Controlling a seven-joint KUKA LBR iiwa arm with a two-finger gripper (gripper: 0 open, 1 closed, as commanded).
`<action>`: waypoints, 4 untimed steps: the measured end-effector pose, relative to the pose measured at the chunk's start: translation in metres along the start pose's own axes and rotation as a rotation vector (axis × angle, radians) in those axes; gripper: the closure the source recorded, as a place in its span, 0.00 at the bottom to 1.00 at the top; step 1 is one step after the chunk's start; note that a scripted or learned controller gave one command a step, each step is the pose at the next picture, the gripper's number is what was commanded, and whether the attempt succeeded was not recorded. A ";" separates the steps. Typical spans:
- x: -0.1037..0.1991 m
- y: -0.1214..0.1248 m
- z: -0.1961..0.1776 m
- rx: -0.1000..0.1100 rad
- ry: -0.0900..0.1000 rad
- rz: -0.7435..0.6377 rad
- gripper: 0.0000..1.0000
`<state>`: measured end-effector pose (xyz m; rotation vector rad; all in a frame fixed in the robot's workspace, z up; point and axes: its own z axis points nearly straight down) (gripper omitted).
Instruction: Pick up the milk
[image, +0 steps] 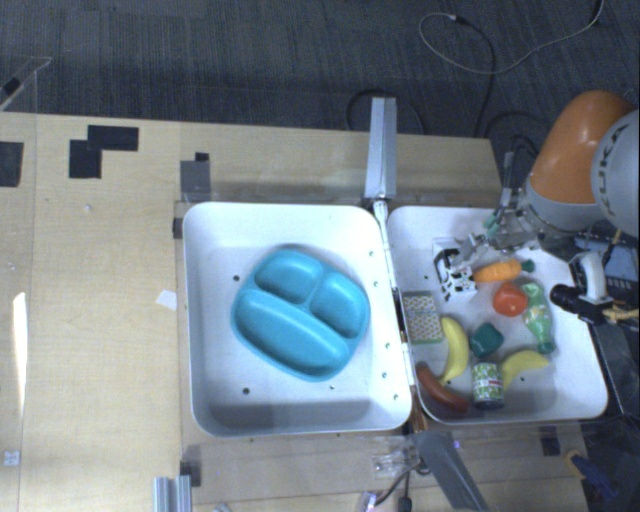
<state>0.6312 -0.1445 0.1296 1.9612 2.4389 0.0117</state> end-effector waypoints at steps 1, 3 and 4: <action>-0.002 0.015 0.014 -0.012 -0.002 -0.087 0.00; 0.000 -0.010 0.041 0.005 0.002 -0.011 0.00; 0.001 -0.007 0.027 -0.005 0.000 -0.013 1.00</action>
